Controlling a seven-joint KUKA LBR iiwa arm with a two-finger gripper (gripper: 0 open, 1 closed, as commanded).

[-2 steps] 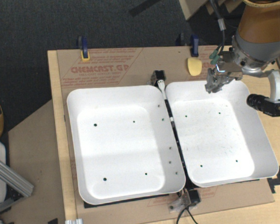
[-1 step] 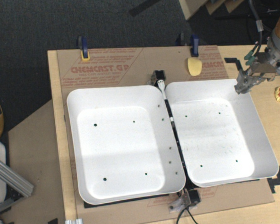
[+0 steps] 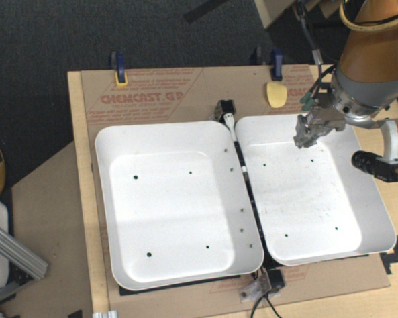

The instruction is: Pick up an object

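While the arm (image 3: pixel 370 50) hangs over the right bin (image 3: pixel 365 242), I cannot tell its jaws' state

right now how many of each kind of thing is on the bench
white bins: 2, left and right
blue clamps: 2, left and right
yellow piece on the board: 1
total: 5

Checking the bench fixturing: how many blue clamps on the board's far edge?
2. One blue clamp at the far left of the cardboard board, the other blue clamp at the far right, just above the yellowish object. More could sit behind the arm.
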